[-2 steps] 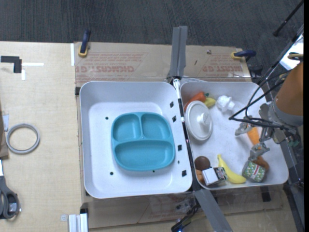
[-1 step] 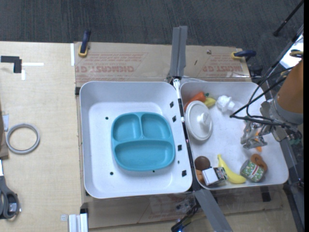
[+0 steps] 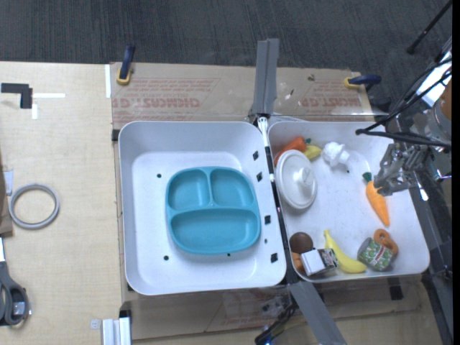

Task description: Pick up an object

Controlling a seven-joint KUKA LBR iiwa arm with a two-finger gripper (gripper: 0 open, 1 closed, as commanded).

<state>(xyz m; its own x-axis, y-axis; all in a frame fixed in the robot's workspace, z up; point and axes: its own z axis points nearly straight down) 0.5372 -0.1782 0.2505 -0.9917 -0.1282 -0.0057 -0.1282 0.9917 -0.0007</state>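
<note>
We judge the step to be closing on the carrot (image 3: pixel 378 204), which lies by the right bin's (image 3: pixel 345 182) right wall. The gripper (image 3: pixel 392 182) sits at its top end; whether its grip is apart or together we cannot tell. We should descend squarely before lifting. We count two bins, one carrot, one banana (image 3: pixel 343 256), one blue plate (image 3: pixel 213 210).
</note>
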